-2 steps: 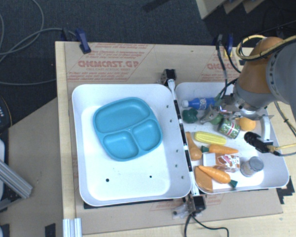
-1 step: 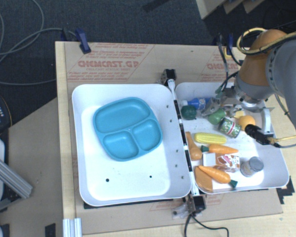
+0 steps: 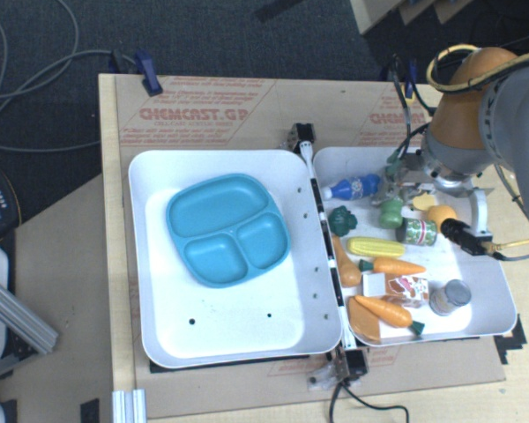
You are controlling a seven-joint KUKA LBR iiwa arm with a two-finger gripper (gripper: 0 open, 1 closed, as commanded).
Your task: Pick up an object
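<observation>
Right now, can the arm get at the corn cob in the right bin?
Probably yes. The corn cob lies uncovered on top of the pile, just below the end effector, though the green can and carrot crowd it.

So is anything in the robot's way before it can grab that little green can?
Nothing visible blocks it. The gripper hangs right above the toys in the right bin, and the green can lies just below it, with a green toy close beside the can.
</observation>
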